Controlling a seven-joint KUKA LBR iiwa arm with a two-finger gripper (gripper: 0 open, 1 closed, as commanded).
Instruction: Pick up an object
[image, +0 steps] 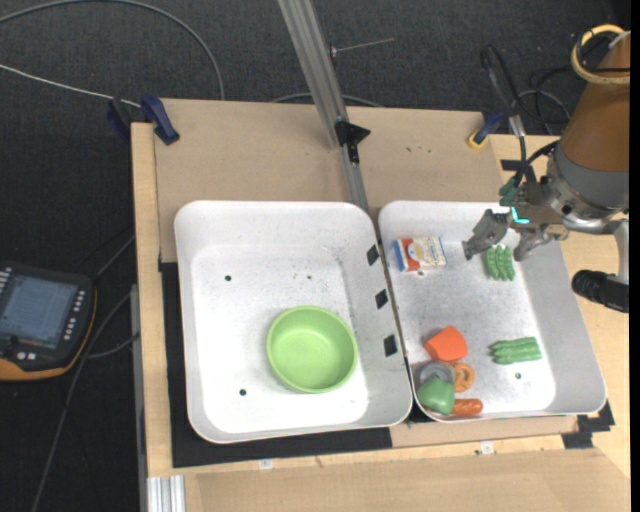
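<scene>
On the floor off the bench's left edge lies a handheld control pendant (40, 320) with a dark screen and orange casing. A blue clamp (160, 120) grips the bench (250, 140) at its far left corner.

The left bin (200, 240) sits toward the near left part of the bench and holds a light green bowl (312, 348), upright, toward the bin's near right side. A slanted metal pole (320, 80) rises from the far edge of the bench, between the two bins.

The right bin (570, 370) touches the left one along a shared edge marked with black tabs. In its far left part lies a small white carton (420, 253) with red and blue printing. Toward the near left corner sits an orange block (447, 344), and just nearer than it a cluster: a green and grey rounded toy (435, 392), an orange ring (464, 376) and an orange-red piece (467, 406), all touching or nearly so. A green ridged object (516, 350) lies to the right of the block, apart from it.

The end effector (508, 240) is over the far part of the right bin, fingers spread open, with another green ridged object (499, 263) just beneath and between the fingertips, not gripped. The grey arm (600, 130) with its orange band comes in over the bench's right edge.
</scene>
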